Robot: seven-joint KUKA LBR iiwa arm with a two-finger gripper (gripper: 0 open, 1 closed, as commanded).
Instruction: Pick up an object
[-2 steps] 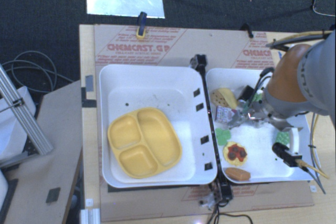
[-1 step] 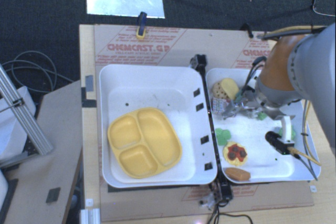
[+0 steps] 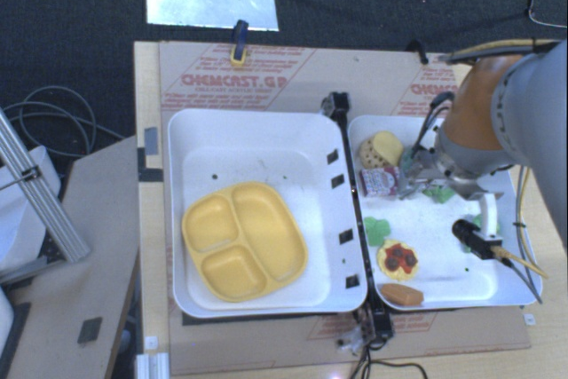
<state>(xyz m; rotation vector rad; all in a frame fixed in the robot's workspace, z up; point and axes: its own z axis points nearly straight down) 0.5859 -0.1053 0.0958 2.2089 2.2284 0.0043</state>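
My gripper (image 3: 412, 179) is low in the right bin (image 3: 444, 287), near its upper left part. A red and white packet (image 3: 379, 182) lies just left of the gripper tip, touching it or nearly so. Above the packet sit a brown cookie (image 3: 368, 154) and a yellow rounded piece (image 3: 387, 144). A green piece (image 3: 439, 192) shows just right of the gripper, partly hidden by it. Lower in the bin are a green leaf-like toy (image 3: 377, 231), a small round pizza toy (image 3: 398, 258) and an orange oblong piece (image 3: 401, 295).
The left bin (image 3: 213, 133) holds a yellow divided plate (image 3: 243, 239). A black divider with clips (image 3: 349, 200) runs between the bins. The grey arm with its orange band (image 3: 484, 106) reaches in from the right over the right bin's upper edge.
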